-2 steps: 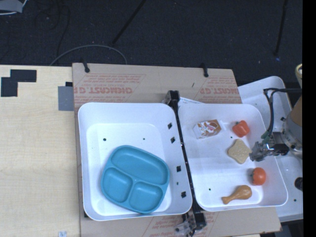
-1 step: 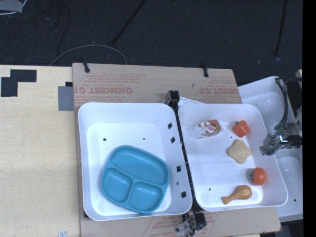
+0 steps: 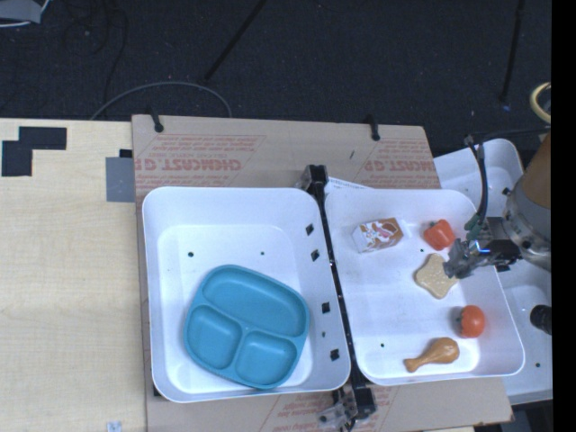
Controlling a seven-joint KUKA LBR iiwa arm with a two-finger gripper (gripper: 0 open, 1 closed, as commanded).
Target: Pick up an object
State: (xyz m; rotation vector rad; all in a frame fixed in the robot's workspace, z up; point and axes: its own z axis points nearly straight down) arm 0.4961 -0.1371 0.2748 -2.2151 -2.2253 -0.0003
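The right bin (image 3: 378, 349) holds several toy foods. A tan bread slice (image 3: 434, 277) lies at its right middle, with my gripper (image 3: 461, 261) right over its right edge. An orange-red piece (image 3: 439, 234) sits just above the bread. A small printed packet (image 3: 379, 234) lies toward the bin's top centre. A red tomato (image 3: 471, 319) rests near the right wall, and a brown drumstick (image 3: 433, 355) lies at the bottom right. Nothing is visibly lifted.
The left bin (image 3: 171, 214) holds a blue divided plate (image 3: 245, 326). A black divider (image 3: 326, 268) joins the two bins. Cardboard (image 3: 270, 156) lies under them. The arm (image 3: 531, 214) comes in over the right bin's right wall.
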